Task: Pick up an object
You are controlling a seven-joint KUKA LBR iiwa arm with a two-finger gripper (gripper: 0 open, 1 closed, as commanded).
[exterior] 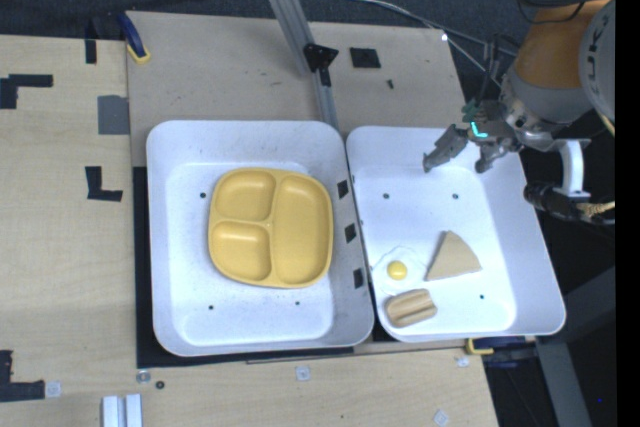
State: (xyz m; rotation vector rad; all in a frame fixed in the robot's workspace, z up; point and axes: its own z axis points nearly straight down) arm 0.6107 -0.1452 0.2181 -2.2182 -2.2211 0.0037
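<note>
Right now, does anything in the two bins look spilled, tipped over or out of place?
Nothing stands out. The yellow divided plate lies flat in the left bin; the fried egg, wedge and bread roll lie apart in the right bin.

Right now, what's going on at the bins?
The gripper hangs over the far end of the right bin, fingers spread with nothing between them. Toward that bin's near end lie a tan wedge, a fried egg toy and a small bread roll, all untouched. The left bin holds a yellow divided plate.
</note>
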